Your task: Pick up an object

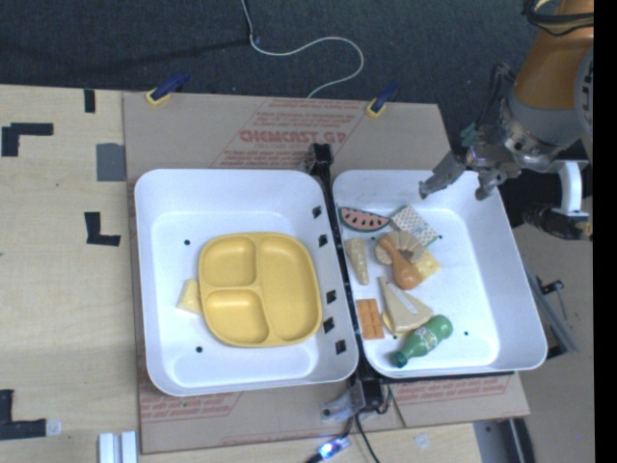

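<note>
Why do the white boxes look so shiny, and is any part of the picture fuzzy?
In the camera view, the light falls evenly from above, so the left bin and the right bin look bright white with only soft shadows along their walls; the yellow tray and the green bottle look sharp; the gripper looks a bit smeared and fuzzy.

Yellow divided plate in left bin
</note>
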Robot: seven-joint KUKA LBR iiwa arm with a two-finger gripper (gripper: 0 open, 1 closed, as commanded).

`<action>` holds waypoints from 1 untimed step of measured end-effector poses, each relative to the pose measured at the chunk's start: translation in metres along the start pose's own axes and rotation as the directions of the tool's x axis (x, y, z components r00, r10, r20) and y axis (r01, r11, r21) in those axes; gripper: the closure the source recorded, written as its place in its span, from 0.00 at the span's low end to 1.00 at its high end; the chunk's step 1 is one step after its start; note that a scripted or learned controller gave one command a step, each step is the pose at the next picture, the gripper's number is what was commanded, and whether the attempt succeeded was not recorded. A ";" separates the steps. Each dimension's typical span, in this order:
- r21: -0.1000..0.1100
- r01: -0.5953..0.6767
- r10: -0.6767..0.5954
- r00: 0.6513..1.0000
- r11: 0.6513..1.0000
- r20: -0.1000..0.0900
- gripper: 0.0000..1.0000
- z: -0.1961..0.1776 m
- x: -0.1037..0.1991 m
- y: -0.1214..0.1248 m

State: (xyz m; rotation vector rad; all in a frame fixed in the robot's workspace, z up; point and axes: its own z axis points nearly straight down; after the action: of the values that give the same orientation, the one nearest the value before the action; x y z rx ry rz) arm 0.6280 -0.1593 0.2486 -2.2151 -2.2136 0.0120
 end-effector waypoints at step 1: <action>-0.011 0.002 -0.002 1.000 1.000 0.002 0.00 -0.006 0.000 0.002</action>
State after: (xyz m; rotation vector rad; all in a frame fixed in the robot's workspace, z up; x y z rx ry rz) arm 0.6302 -0.1593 0.2548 -2.2193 -2.2224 0.0020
